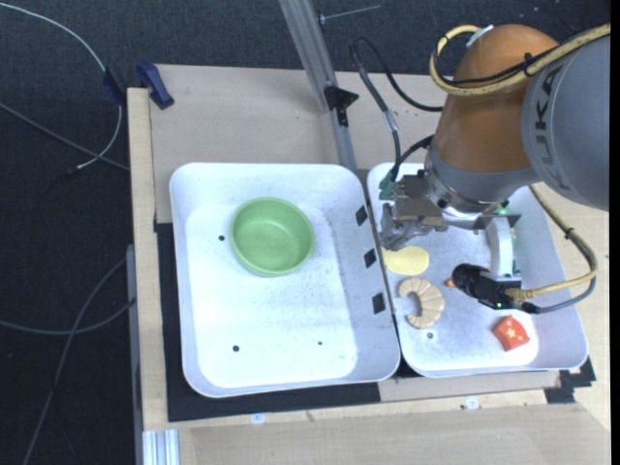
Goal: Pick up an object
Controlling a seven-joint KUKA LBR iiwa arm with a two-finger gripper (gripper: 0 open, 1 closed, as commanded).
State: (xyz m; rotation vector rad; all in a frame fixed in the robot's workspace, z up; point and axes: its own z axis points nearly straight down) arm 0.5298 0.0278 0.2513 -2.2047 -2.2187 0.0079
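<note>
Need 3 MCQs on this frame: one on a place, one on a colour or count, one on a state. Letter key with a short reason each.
1. Where does the green bowl sit?
A. left bin
B. right bin
C. on the bare bench

2. How many loose items lie in the right bin?
A. one
B. three
C. five

3. How does the bowl sit?
A. tipped on its side
B. upside down
C. upright, mouth up

Key:
1 A: the bowl rests in the left bin, in its upper part.
2 B: a pale yellow piece, a tan ridged piece and a small orange-red piece.
3 C: its hollow inside faces the camera.
</note>
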